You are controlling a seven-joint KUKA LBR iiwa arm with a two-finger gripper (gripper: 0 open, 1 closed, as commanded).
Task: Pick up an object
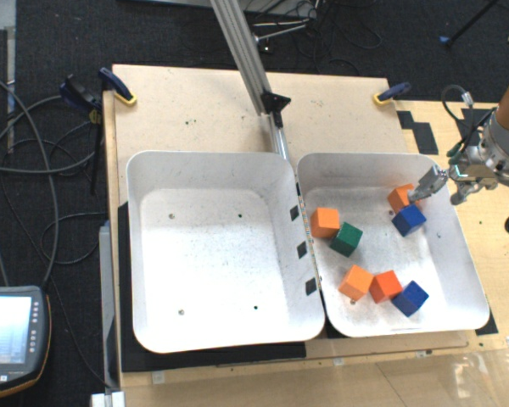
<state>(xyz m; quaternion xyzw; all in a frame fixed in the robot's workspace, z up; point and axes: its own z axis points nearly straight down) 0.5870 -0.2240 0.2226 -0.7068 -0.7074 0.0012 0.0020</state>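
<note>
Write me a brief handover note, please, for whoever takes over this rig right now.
Gripper: at the right bin's upper right edge, open, nothing between its fingers, one fingertip beside the orange block.
Blocks, all in the right bin: that orange block with a blue block just below; an orange and green pair near the divider; two orange and one blue in front.
Done: nothing lifted.
Left: grasp a block and raise it.

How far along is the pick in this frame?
Nothing looks picked yet: all seven blocks lie in the right bin. In hand: the gripper sits at that bin's upper right edge, one finger reaching toward the orange block beside a blue block; no block shows between the fingers. Left: closing on a block and lifting it.
</note>
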